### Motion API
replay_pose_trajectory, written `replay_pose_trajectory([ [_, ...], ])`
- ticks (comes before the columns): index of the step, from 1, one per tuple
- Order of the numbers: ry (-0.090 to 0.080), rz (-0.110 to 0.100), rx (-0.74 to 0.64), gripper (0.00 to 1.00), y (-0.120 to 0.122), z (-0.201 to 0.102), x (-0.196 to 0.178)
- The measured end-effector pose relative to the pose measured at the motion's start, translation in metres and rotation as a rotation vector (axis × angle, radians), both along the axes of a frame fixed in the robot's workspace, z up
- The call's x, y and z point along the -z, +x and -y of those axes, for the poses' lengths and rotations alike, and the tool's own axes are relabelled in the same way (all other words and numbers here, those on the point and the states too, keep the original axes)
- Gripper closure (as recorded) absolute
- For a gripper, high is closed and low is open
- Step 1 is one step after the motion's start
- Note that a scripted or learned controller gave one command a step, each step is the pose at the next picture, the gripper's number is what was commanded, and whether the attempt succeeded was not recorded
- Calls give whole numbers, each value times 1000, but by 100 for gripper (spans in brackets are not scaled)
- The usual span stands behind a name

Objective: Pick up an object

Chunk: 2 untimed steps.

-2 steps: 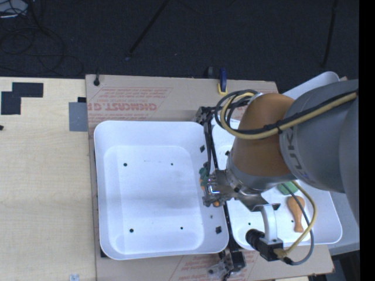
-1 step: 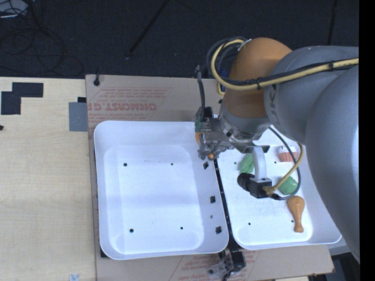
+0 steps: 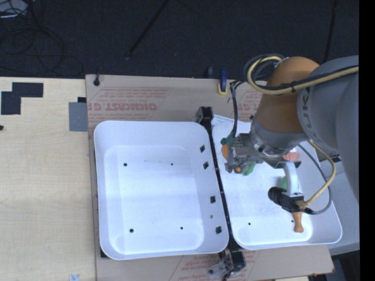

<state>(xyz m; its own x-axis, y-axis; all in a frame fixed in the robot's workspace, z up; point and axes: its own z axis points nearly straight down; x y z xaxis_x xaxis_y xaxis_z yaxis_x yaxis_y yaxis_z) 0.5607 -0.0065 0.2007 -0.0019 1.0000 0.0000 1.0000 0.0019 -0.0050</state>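
Note:
My gripper (image 3: 236,158) is down in the right bin (image 3: 263,239), close to its left wall. A small orange thing (image 3: 224,150) lies against the gripper's left side, and a green thing (image 3: 247,169) sticks out just below it. The gripper's body hides how they meet. A red-pink piece (image 3: 290,156) peeks out from under the wrist to the right. A bit of green (image 3: 283,182) shows lower down. An orange-brown stick-like thing (image 3: 298,222) lies near the bin's front right corner.
The left bin (image 3: 111,157) sits beside the right one, with a black divider strip (image 3: 214,174) between them. The arm (image 3: 293,104) covers the right bin's back half. Cardboard (image 3: 146,98) lies under both bins, and the pale bench (image 3: 41,186) runs off to the left.

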Motion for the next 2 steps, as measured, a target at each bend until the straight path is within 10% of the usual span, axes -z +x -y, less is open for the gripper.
replay_pose_trajectory([
  [2,0,-2,3,100,-29,-58,-49],
])
